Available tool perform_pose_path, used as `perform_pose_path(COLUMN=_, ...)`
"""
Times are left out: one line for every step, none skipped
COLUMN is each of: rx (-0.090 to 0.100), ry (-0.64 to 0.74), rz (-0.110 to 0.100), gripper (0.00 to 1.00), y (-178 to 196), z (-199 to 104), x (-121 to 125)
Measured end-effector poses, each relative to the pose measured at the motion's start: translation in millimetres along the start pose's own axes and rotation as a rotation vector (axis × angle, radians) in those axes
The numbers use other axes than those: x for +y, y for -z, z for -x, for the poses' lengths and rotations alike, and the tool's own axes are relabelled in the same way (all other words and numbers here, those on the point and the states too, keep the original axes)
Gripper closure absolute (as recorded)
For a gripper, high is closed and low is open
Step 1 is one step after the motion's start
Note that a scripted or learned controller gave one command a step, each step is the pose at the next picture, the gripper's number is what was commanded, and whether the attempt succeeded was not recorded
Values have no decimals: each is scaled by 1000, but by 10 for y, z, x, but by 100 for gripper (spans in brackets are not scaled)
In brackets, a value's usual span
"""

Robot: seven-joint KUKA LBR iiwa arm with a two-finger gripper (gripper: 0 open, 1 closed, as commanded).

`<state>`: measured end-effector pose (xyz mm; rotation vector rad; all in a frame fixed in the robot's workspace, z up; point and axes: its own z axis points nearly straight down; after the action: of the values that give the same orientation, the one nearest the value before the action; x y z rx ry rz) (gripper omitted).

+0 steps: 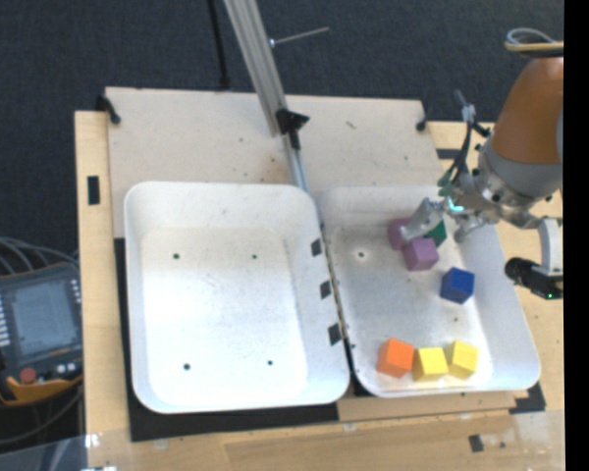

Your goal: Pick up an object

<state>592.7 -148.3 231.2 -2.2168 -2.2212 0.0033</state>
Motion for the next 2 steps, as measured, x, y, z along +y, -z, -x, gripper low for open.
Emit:
perform_pose_path(rx=-1, ry=0, rz=5, gripper=0, y=26, z=-1, x=9)
perform_pose_path(rx=-3, ry=-4, rz=0, gripper=0, y=-496, z=111, x=44)
